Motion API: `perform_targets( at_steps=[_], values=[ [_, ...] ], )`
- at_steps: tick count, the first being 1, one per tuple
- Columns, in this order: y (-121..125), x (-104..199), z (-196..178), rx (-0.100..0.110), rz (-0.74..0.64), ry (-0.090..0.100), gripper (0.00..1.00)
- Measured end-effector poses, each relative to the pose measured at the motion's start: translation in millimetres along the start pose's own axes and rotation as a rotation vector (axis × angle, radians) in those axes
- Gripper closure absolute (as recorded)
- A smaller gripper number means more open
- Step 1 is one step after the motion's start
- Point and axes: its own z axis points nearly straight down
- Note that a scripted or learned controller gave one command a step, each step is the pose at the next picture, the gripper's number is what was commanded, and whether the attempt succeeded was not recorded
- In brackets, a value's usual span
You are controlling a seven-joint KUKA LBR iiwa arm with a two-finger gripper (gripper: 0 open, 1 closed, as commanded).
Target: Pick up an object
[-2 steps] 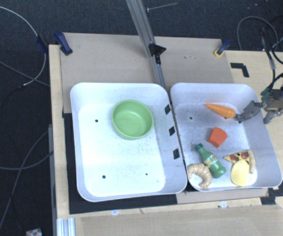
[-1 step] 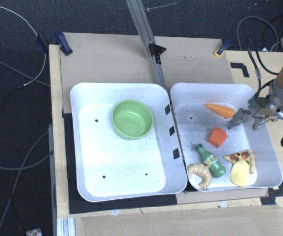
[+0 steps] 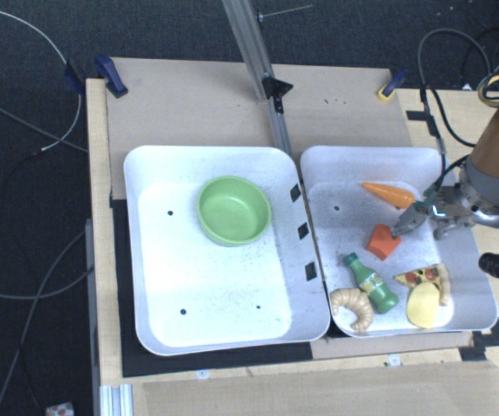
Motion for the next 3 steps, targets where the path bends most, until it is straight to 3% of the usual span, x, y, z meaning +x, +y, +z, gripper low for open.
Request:
perform_targets(
  at_steps=[1, 2, 3],
  values=[
    [3, 0, 30, -0.008, -0.001, 0.001, 0.00],
    [5, 1, 14, -0.016, -0.002, 0.001, 1.00],
    [11, -4, -50, -0.022, -0.002, -0.009, 1.00]
  ],
)
